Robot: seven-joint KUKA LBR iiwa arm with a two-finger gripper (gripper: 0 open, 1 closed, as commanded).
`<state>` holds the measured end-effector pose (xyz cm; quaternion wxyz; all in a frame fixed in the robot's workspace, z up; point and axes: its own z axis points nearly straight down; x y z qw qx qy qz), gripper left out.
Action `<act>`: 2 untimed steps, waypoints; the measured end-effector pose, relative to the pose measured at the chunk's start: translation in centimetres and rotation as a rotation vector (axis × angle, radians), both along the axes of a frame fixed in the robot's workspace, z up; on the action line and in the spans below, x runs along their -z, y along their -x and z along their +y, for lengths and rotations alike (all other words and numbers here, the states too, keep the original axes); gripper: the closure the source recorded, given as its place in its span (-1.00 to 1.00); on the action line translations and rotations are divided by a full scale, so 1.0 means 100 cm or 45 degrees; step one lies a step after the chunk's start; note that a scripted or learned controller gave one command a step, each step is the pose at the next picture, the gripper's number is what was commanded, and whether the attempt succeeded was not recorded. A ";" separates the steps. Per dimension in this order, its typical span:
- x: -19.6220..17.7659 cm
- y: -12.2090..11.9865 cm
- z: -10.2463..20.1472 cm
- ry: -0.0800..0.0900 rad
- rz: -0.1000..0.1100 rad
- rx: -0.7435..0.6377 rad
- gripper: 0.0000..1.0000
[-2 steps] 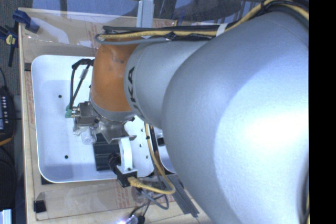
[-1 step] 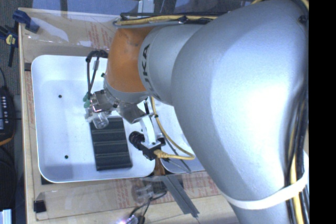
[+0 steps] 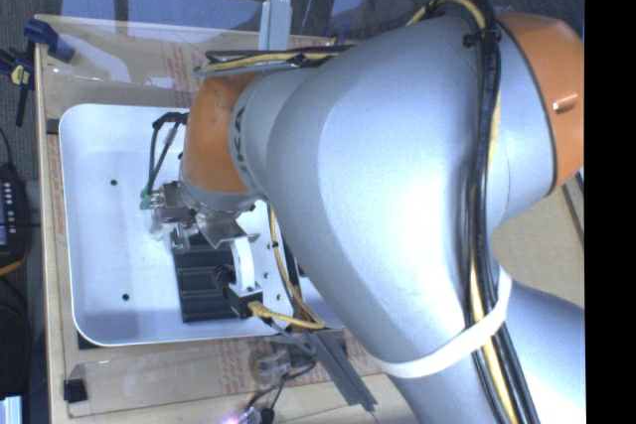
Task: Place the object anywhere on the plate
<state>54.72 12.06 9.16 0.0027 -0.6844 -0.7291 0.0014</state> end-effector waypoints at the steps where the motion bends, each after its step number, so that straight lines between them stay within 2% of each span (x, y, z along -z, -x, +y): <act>1: -0.002 0.005 0.037 0.004 0.000 0.563 1.00; 2: -0.100 0.037 0.060 0.002 -0.002 0.286 1.00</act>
